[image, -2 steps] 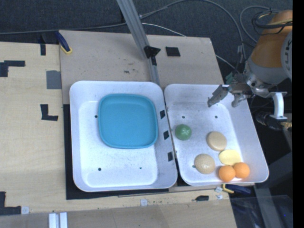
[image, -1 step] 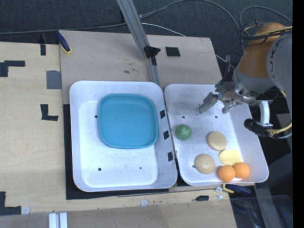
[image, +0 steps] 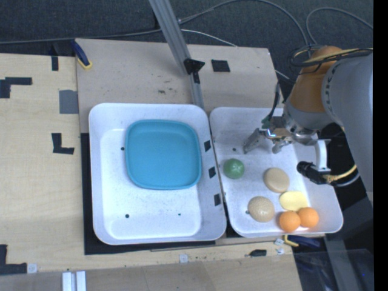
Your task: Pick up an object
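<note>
Your grey arm with the orange band reaches in from the right, and its two-finger tool (image: 267, 143) hangs over the upper part of the right-hand shallow white bin (image: 242, 117). The fingers look spread apart with nothing between them — one dark finger (image: 251, 143) angles down and left toward the bin floor.

The things you could pick all lie in that bin, below the tool. A small round green ball (image: 233, 168) sits nearest, just below and left of the fingers. A pale beige oval lump (image: 276, 179) lies lower right, a second beige rounded lump (image: 261, 208) near the front edge, and beside it a soft yellow piece (image: 293, 199) touching two small orange balls (image: 299, 219). The left white bin (image: 103, 162) holds a flat blue square plate (image: 162, 153).

Risks, as I judge them: the green ball may roll away if one finger touches first — round things slip. Aiming at the front cluster may catch two pieces together or push them against the bin wall. A descent where the tool now hangs would likely close on bare floor.
</note>
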You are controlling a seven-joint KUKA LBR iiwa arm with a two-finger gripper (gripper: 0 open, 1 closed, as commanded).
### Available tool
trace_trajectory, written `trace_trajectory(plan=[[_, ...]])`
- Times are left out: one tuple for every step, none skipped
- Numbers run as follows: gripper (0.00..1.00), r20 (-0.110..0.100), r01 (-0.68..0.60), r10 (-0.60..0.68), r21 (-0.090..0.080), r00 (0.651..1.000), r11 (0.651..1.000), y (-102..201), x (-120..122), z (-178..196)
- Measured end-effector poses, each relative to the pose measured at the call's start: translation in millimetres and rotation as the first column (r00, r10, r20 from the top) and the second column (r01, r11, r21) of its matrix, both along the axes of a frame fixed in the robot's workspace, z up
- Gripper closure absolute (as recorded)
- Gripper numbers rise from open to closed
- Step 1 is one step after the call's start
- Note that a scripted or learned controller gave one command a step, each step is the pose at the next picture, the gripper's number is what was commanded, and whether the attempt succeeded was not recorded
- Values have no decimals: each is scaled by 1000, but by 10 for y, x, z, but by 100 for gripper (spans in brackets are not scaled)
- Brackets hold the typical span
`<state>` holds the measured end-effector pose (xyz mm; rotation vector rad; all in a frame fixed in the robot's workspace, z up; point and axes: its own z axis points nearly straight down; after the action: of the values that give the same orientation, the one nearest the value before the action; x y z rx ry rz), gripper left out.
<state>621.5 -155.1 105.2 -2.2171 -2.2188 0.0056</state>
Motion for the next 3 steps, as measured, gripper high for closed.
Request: trace_trajectory(plan=[[0, 5, 0, 0, -1, 1000, 1000, 4, 0, -168], [100, 7, 0, 0, -3, 1000, 1000, -2, 4, -51], [100, 11, 0, 0, -2, 1000, 1000, -18, 18, 577]])
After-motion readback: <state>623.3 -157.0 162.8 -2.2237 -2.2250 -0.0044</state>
